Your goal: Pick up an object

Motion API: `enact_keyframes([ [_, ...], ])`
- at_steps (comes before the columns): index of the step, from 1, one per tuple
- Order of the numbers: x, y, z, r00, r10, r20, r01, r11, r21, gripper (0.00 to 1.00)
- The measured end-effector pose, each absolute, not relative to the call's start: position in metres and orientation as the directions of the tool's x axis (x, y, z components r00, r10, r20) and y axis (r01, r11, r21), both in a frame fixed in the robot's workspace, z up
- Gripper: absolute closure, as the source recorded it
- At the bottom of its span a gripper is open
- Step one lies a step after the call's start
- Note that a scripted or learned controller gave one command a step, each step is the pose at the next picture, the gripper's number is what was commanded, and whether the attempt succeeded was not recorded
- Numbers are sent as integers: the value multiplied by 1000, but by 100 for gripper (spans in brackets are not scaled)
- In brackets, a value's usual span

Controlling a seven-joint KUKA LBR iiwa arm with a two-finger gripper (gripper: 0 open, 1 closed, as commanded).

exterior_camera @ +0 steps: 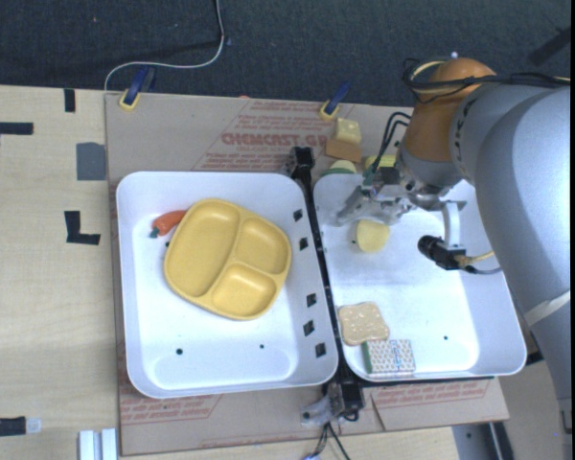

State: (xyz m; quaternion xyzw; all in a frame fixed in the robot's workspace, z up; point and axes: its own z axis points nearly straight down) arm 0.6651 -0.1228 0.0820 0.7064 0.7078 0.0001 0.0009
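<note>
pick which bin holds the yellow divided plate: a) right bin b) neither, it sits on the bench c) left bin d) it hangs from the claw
c: the yellow divided plate lies flat in the left bin, next to a small orange object at its upper left edge.

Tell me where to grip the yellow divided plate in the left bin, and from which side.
Grip the yellow divided plate by its raised outer rim, coming straight down at the edge nearest the right bin. It lies flat, so probably only the thin rim fits between the fingers.
</note>
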Motion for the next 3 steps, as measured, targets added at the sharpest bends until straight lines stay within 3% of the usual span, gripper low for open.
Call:
enact_keyframes([
  [2, 624, -104, 85, -1, 1000, -1, 1000, 1, 0, 0],
  [3, 625, -104, 95, -1, 1000, -1, 1000, 1, 0, 100],
])
